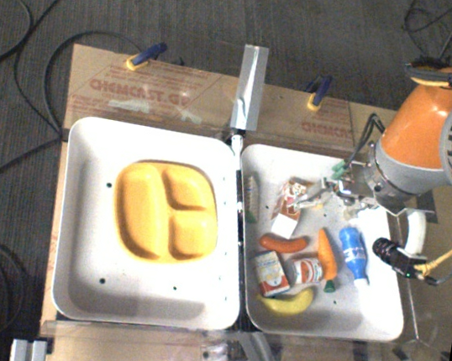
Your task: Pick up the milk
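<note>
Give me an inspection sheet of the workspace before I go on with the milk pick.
Surface: two white bins side by side, left bin, right bin.
Job's things: milk carton lies in the right bin, beside the banana.
Clutter: sausage, carrot, blue bottle, red can, red-white carton; yellow tray in the left bin.
Grippers: gripper over the right bin's far end, above the red-white carton; jaws unclear.
Cables: black and white cables on the floor.
Surroundings: cardboard held by clamps.
</note>
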Controlling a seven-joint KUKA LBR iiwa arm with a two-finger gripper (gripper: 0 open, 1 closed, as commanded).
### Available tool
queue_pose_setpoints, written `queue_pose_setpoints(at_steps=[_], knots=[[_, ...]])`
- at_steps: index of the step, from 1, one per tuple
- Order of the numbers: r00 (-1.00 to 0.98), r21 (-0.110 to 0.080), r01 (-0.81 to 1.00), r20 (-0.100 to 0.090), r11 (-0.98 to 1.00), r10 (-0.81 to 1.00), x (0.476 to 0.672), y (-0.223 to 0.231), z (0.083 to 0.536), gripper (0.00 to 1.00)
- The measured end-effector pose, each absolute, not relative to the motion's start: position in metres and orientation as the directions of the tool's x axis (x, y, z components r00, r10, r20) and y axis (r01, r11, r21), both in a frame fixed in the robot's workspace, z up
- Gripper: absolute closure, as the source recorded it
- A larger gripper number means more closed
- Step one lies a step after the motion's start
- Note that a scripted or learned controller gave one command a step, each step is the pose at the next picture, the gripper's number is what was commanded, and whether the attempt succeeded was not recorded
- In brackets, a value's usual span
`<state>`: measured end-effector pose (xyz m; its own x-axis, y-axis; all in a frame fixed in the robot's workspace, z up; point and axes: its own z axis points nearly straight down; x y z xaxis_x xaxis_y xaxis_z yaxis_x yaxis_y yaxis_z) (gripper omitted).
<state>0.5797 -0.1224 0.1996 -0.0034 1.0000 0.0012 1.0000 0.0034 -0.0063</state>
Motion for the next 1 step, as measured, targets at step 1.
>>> queue_pose_setpoints(at_steps=[1], knots=[[0.156, -0.007, 0.988, 0.001, -0.156, 0.988, 0.6012, -0.1076, 0.0969, 0.0]])
